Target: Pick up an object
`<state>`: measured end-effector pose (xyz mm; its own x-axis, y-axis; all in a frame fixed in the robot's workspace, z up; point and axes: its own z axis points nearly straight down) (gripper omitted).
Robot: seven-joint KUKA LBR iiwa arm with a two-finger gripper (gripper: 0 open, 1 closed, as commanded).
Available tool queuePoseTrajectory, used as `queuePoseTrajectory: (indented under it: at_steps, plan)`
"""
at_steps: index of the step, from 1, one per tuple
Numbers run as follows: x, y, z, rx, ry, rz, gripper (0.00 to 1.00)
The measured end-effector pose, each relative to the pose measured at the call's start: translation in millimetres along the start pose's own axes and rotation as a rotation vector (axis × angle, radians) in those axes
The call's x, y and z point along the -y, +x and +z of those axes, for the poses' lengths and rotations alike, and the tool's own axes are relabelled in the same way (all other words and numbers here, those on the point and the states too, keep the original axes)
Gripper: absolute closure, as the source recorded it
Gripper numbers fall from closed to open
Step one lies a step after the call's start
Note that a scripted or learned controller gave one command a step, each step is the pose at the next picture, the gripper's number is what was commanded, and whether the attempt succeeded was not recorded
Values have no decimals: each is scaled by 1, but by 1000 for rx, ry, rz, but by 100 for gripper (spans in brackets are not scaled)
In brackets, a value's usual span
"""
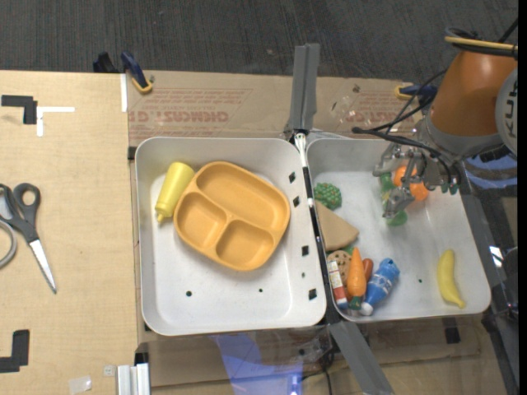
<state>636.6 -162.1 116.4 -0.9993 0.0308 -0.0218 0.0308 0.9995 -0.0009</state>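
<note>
Nearest the lens, below and to the left of the tool [405, 189], a blue bottle [380, 284], a carrot [355, 272] and a small printed carton [336, 275] lie bunched against the near corner of the right bin [473, 245], probably where loose things have slid and settled; a banana [449, 277] lies alone below and a little right of the tool, with bare floor around it, so it looks the easiest pick of the lot. A tan wedge [336, 230] and a green knobbly piece [327, 193] sit left of the tool by the wall between the bins. The tool itself hangs low over the far part of the right bin, and an orange thing with a green part [403, 194] shows right at its tips; whether that is pinched or merely lying underneath I cannot tell, nor whether the tool is spread or pressed together, since wrist hardware and cables cover it from above. Much farther left, the other bin [156, 295] carries a yellow divided plate [231, 215] with a yellow bottle [174, 189] leaning beside it, well out of the present reach. Scissors [31, 229] on the surface are cut off by the frame's left edge
</note>
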Motion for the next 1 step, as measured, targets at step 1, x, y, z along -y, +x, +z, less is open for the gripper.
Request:
queuePoseTrajectory:
  at_steps: [1]
  plan:
    - [-5, -12, 22, -14, -1, 41, 0]
